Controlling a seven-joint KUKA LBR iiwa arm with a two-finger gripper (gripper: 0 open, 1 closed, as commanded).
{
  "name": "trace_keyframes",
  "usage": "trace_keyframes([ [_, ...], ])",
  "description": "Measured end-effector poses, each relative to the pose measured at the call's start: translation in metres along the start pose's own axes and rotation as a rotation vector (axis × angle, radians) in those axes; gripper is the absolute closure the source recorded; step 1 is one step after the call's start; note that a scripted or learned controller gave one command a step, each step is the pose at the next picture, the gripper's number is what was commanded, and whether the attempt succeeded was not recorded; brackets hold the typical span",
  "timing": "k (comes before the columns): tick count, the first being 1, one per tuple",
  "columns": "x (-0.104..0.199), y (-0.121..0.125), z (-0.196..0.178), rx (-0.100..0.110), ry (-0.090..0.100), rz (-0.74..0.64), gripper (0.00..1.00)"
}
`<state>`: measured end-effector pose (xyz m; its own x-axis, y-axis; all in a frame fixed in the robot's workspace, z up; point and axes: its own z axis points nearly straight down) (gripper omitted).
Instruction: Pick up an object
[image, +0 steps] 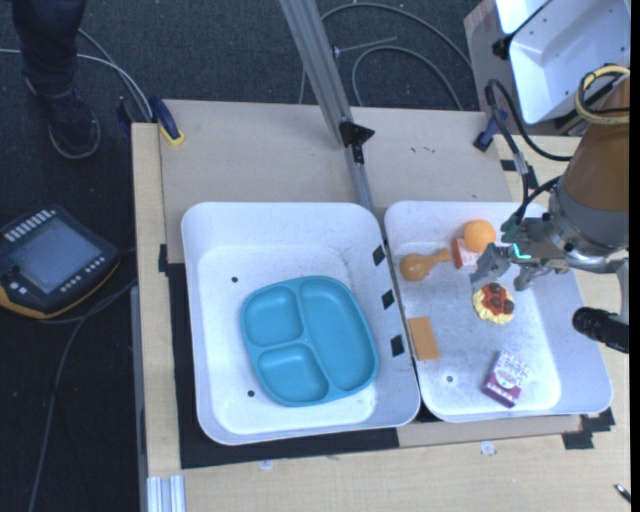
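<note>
Right bin, upper half: a small yellow toy food item with red topping lies on the bin floor, directly below the gripper, which hangs above it with its two dark fingers spread apart and nothing between them; whether the fingertips touch the item cannot be told from this angle. Above and to the left of the gripper, an orange ball rests near the bin's far wall, just beside a small reddish piece, and a tan drumstick-shaped toy lies to their left, close to the bin's left wall. Nearer the front of the same bin, a flat tan block lies beside the left wall, and a small purple-and-white packet lies toward the front right, well apart from the yellow item. The arm enters from the right, its orange band above the grey wrist. Left bin: a blue divided plate with three compartments sits tilted on the floor, toward the front right. Both bins rest side by side on a pale wooden bench. On the dark floor to the left lies a handheld control pendant with a screen, cables trailing from it.
</note>
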<state>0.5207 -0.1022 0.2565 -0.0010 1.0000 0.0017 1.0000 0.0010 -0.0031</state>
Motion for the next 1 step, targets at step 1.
trace_keyframes([
  [1,0.0000,0.0005,-0.0008,-0.002,0.000,0.000,0.00],
])
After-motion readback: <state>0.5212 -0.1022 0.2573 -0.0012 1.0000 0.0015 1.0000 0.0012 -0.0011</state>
